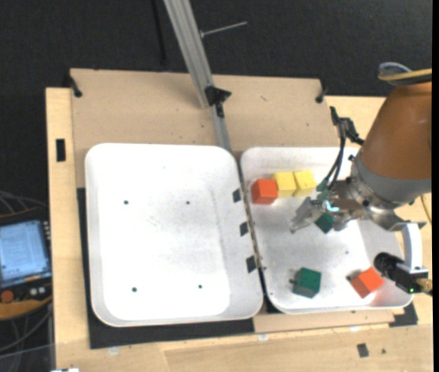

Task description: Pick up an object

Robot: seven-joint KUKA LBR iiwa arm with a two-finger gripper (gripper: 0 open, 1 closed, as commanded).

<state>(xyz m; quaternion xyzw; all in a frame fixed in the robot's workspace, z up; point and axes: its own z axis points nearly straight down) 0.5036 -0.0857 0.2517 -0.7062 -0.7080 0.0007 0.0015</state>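
So the small dark green block [325, 223] is sitting right in the two-finger metal gripper [318, 215], and it looks like the claw has clamped onto it, roughly mid-way across the right shallow white plastic bin [281, 239]. Its fingers [305, 214] are shiny bare metal, angled to the left.

Same bin has 5 more little cubes, all matte and blocky: an orange cube [264, 191] at the far left, with 2 yellow cubes [295, 180] side by side just right of it, a bigger green cube [306, 282] along the near edge, and another orange cube [366, 282] in the near right corner.

The left white bin [165, 231] has a smooth, lightly speckled floor with a few dark dots.

Both bins touch along the middle and sit on a tan wooden bench [150, 107]. The grey arm with its glossy orange band [402, 130] comes in from the right.
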